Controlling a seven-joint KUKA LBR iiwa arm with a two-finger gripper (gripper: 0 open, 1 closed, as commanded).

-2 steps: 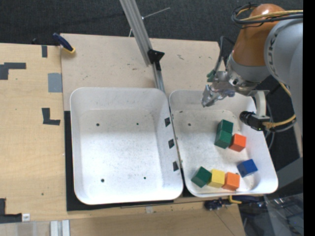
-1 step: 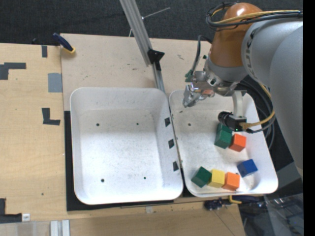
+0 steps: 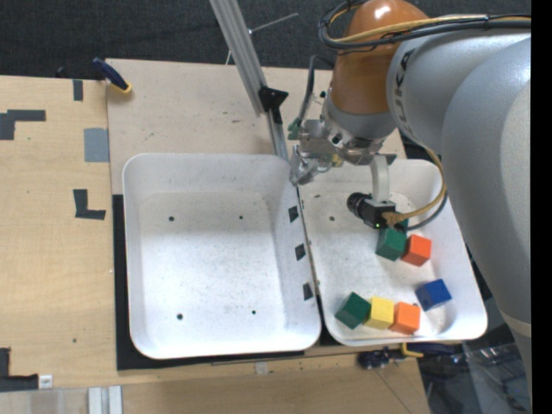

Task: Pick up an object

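Observation:
The right bin (image 3: 341,257) holds several small cubes. A green cube (image 3: 391,244) and an orange cube (image 3: 418,250) touch at mid-right, with a blue cube (image 3: 433,294) just below them. Along the front wall sit a green cube (image 3: 352,310), a yellow cube (image 3: 380,311) and an orange cube (image 3: 405,317) in a row. My gripper (image 3: 303,172) hangs over the back left corner of the right bin, at the divider between the bins. It is well away from all the cubes, and nothing shows in its grasp.
The left bin (image 3: 216,257) lies beside the right one, and their rims meet in the middle. A slanted metal pole (image 3: 246,54) rises behind the bins. The big grey arm (image 3: 483,145) covers the right side. A blue and yellow tool (image 3: 112,74) lies on the bench at far left.

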